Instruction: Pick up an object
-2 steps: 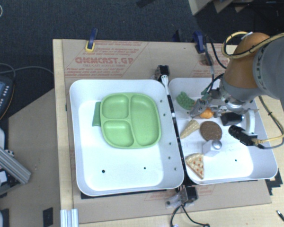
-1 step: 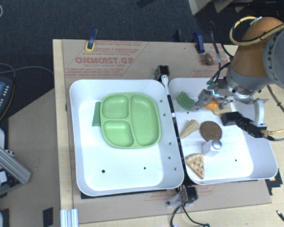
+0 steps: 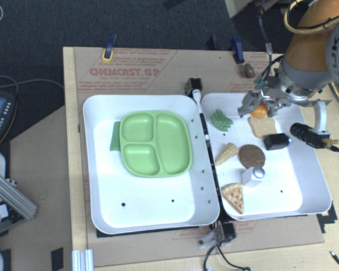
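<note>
My gripper [image 3: 260, 107] hangs over the far part of the right bin [image 3: 305, 199], coming in from the right. A small orange object [image 3: 260, 112] sits between its grey fingers [image 3: 246, 106], and the gripper is shut on it. Just below it in the bin lies a tan toast slice [image 3: 264, 127]. The right bin also holds a green leafy toy [image 3: 221, 119], a black block [image 3: 276, 141], a brown round patty [image 3: 251, 155], a tan wedge [image 3: 226, 153], a small white and silver piece [image 3: 253, 175] and a pizza slice [image 3: 233, 197].
The left bin [image 3: 101, 191] holds a green divided plate [image 3: 155, 143]. A black rail [image 3: 205, 145] runs between the bins. The arm's black fitting [image 3: 308, 134] juts over the right bin's right side. Blue and yellow clamps [image 3: 108, 49] sit at the board's far edge.
</note>
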Action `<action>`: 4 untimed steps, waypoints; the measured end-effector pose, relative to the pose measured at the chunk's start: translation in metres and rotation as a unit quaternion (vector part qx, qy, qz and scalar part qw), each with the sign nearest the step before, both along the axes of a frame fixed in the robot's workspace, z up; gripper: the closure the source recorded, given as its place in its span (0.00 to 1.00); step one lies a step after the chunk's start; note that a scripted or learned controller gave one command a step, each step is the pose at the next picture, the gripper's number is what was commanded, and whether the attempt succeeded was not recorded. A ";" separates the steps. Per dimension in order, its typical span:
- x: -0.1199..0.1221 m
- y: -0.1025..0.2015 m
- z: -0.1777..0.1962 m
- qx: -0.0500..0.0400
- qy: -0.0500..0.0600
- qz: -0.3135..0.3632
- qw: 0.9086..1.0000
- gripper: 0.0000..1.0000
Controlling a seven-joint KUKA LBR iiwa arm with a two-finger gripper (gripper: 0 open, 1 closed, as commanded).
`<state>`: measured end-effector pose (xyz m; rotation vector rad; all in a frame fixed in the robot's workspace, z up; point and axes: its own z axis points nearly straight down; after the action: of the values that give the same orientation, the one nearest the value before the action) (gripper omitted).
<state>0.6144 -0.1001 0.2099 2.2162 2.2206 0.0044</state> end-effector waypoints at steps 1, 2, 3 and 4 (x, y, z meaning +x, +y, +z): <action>0.001 0.000 0.016 0.000 0.000 0.000 1.000 1.00; -0.039 0.027 0.006 0.001 0.005 0.000 1.000 1.00; -0.067 0.041 0.026 0.002 0.004 0.000 1.000 1.00; -0.067 0.042 0.024 0.001 0.004 -0.001 1.000 1.00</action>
<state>0.5473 -0.0584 0.2342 2.2230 2.2244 -0.0011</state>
